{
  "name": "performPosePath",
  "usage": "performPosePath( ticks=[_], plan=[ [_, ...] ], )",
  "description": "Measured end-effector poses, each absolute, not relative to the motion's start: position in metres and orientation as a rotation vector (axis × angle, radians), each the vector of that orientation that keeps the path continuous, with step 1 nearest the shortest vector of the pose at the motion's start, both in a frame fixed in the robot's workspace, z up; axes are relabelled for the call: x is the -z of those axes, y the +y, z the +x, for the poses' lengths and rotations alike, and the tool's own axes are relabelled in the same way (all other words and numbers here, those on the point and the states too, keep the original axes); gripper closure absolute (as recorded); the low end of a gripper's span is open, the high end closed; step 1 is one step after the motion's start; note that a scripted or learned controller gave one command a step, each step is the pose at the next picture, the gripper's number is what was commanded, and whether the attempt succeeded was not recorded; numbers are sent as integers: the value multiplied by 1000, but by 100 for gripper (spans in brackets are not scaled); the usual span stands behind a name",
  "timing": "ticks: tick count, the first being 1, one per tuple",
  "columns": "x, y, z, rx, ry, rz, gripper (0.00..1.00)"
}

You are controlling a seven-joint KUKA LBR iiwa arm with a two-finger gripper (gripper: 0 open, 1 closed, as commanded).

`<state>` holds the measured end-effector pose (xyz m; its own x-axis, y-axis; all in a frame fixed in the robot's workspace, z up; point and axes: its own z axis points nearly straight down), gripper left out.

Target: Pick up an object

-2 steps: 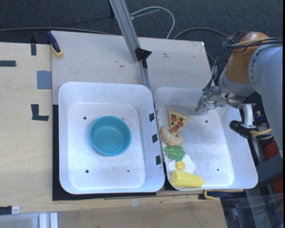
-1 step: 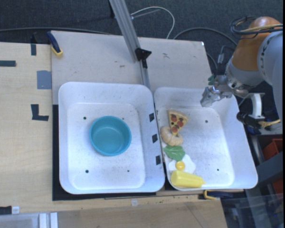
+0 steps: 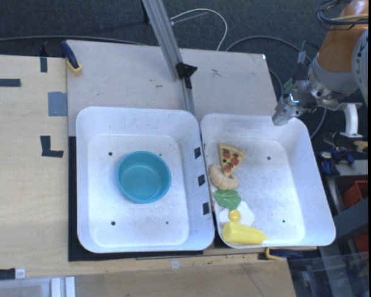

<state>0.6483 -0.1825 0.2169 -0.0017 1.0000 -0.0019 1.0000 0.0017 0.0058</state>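
Observation:
The right bin [image 3: 297,184] holds several toy foods along its left side: a pizza slice [image 3: 230,157], a tan pretzel-like piece [image 3: 222,177], a green leaf [image 3: 227,198], a fried egg [image 3: 237,216] and a yellow wedge [image 3: 242,233]. A blue bowl [image 3: 143,176] sits in the left bin [image 3: 93,166]. My gripper [image 3: 282,114] hovers over the far right corner of the right bin, well away from the foods. Nothing shows between its tips.
A slanted metal pole [image 3: 167,36] with a black clamp rises behind the seam between the bins. Cables run across the dark floor at the back. A blue and yellow clamp [image 3: 71,57] sits at the bench's back left corner.

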Motion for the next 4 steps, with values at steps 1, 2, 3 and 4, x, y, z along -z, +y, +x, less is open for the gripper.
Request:
performPosePath(
  ticks=[1,2,3,4],
  plan=[
    [-281,-185,650,-5,2219,2215,100],
    [-278,-123,643,-1,2230,2215,100],
    [-263,-80,637,2,2228,2217,100],
    [-254,-32,641,1,2230,2217,100]
  ],
)
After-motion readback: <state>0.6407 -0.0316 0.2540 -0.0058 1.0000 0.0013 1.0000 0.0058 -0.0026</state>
